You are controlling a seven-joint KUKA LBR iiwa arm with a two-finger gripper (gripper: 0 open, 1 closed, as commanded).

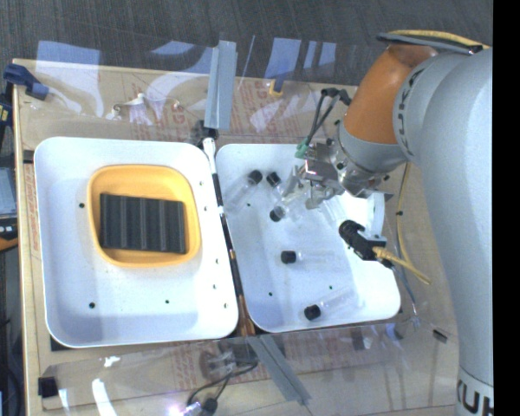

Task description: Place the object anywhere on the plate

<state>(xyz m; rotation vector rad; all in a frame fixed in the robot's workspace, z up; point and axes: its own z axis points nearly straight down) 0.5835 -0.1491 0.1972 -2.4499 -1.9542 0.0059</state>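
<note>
Yellow plate [143, 180] with a dark ribbed insert sits in the left bin [69, 302]. Small clear vials with black caps [288, 256] lie scattered in the right bin [373, 306], where the claw [305, 189] hovers at frame centre-right.

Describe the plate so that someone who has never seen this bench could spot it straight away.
Find the left white bin. The plate lies inside it, toward the back. It is yellow with rounded corners and a dark ribbed centre, the one colourful thing among the white bins.
</note>
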